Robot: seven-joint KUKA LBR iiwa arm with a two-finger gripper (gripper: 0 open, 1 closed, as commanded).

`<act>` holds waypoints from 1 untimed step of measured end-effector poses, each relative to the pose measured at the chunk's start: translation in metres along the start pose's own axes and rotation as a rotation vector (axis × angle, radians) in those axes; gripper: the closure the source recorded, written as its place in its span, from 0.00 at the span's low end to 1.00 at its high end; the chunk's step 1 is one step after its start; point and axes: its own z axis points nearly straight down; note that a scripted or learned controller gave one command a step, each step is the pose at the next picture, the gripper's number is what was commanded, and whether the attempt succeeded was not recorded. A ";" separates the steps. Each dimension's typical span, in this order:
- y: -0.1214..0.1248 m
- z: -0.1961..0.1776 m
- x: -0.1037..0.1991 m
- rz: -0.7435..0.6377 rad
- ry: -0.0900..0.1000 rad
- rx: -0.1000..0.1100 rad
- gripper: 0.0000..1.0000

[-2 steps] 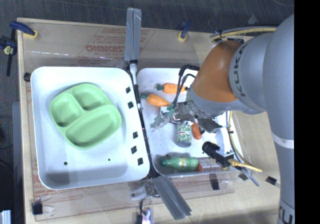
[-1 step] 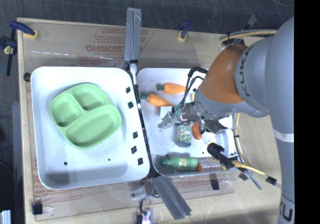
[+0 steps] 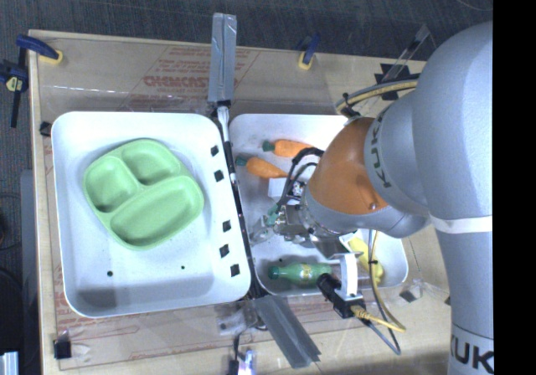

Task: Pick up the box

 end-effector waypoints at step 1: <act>0.000 0.003 -0.017 0.257 0.014 0.014 0.00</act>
